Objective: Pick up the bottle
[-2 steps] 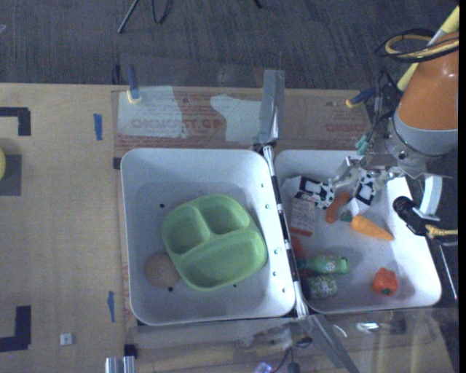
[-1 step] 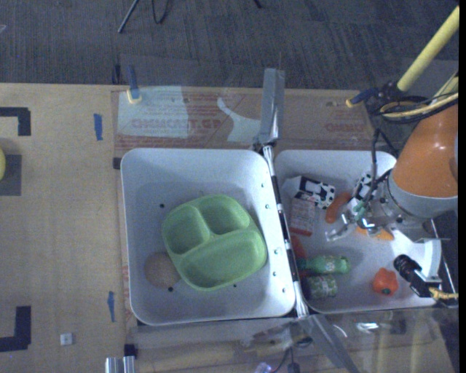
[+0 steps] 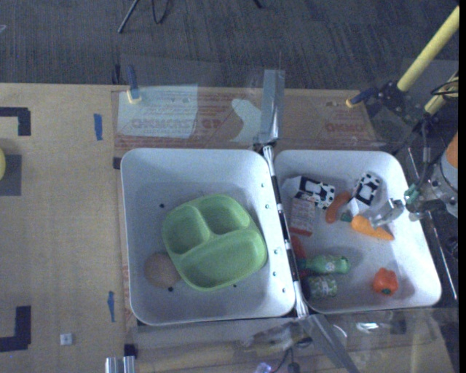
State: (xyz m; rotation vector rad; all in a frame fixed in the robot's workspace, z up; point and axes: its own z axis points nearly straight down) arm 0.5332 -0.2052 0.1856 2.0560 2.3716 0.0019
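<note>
Looking like a robotics lab: a plywood bench (image 3: 58,240) is carrying black corner marks and blue tape tabs (image 3: 97,126), with two white bins (image 3: 138,182) sitting side by side on it. A clear panel is standing behind them, and tripod legs (image 3: 145,13) are resting on grey carpet.

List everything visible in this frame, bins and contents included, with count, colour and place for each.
white bins: 2, white, side by side on the bench
divided plate: 1, green, left bin centre
ball: 1, tan, left bin, at the plate's lower-left edge
bottle: 1, green, right bin, lying near its left wall
can: 1, greenish, just below the bottle
carrot: 1, orange, right bin, right of centre
pepper: 1, orange-red, right bin lower right
black-and-white blocks: 2, right bin, upper part
packet: 1, white and red, right bin, left side
gripper: 1, grey, above the carrot
</note>
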